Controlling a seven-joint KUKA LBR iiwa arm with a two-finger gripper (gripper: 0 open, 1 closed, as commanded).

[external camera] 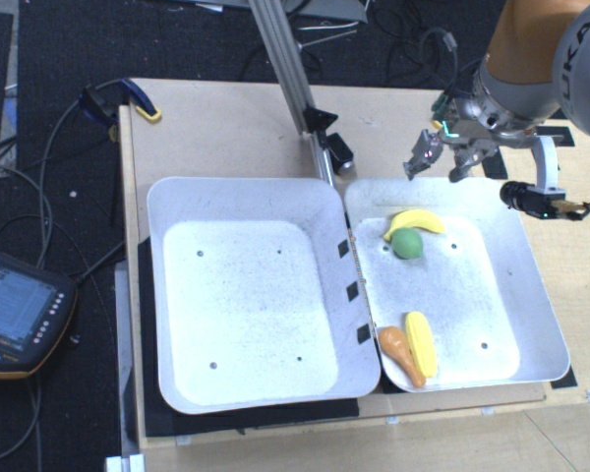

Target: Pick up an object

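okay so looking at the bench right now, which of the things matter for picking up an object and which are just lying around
For the job:
- two-finger gripper on the grey arm
- curved yellow banana
- round green fruit
- oblong yellow piece
- orange carrot-shaped piece
- right shallow white bin holding them

Lying about:
- left shallow white bin
- handheld control pendant
- blue-and-yellow clamp
- slanted aluminium rail

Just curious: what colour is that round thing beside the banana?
Green, clearest in the camera view, touching the banana.
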